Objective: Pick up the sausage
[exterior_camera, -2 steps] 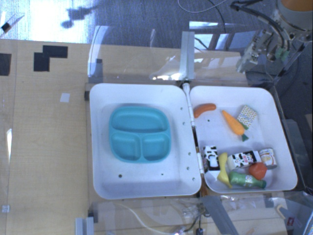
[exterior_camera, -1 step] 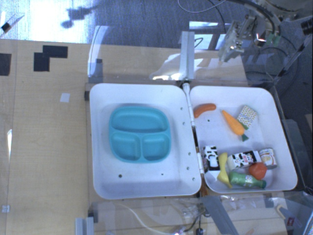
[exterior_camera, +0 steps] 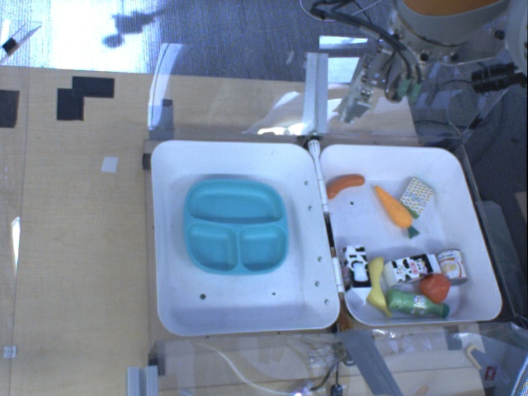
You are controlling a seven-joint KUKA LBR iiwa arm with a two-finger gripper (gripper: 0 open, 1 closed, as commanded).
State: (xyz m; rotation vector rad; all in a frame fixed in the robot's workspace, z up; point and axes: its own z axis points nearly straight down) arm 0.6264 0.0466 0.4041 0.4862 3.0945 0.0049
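The sausage (exterior_camera: 345, 185) is a small orange-red link lying in the right bin (exterior_camera: 470, 221), near its far left corner beside the divider. My gripper (exterior_camera: 356, 106) hangs above the far edge of the bench, beyond the right bin and a little to the right of the sausage, well clear of it. Nothing is between its fingers, which point down and to the left. The orange-banded wrist sits at the top right.
The left bin (exterior_camera: 173, 246) holds a blue divided plate (exterior_camera: 236, 224). In the right bin lie a carrot (exterior_camera: 393, 207), a checkered packet (exterior_camera: 417, 195), a milk carton (exterior_camera: 410, 269), a can (exterior_camera: 450, 266), a tomato (exterior_camera: 435, 287), a banana (exterior_camera: 376, 285) and a green bottle (exterior_camera: 417, 304).
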